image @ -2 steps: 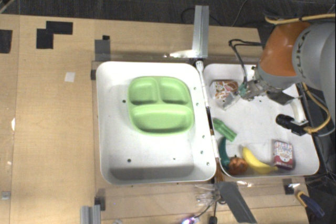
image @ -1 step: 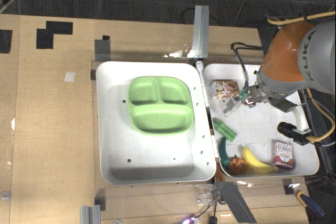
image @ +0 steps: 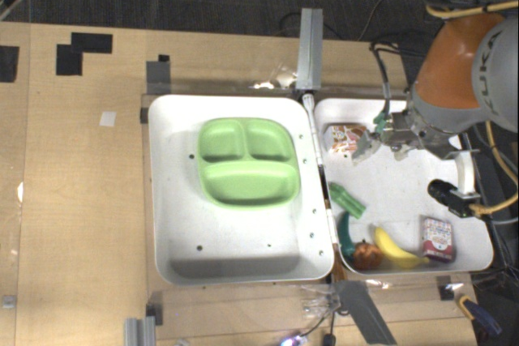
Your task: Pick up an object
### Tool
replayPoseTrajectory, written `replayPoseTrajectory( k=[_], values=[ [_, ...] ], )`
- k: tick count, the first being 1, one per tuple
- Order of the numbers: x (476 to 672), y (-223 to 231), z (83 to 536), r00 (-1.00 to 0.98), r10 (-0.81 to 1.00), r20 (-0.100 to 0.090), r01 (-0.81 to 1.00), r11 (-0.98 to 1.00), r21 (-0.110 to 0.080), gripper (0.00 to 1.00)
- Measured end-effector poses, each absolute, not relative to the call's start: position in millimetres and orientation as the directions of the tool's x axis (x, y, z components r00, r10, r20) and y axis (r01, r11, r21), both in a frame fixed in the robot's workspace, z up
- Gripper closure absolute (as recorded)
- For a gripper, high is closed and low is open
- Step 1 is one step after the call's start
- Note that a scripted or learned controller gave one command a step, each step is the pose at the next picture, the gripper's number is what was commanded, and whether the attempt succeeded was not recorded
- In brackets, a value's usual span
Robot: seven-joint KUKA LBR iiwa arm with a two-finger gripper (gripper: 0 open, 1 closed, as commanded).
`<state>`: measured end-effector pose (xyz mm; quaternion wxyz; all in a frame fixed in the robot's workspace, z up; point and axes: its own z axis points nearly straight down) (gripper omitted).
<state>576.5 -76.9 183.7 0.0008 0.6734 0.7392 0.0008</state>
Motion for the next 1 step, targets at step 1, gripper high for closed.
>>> replayPoseTrajectory(
  k=[1],
  values=[
    [576.4,-76.9,183.6,-0.093,0.996,0.000,0.996,0.093,0.002,0.00]
  ],
)
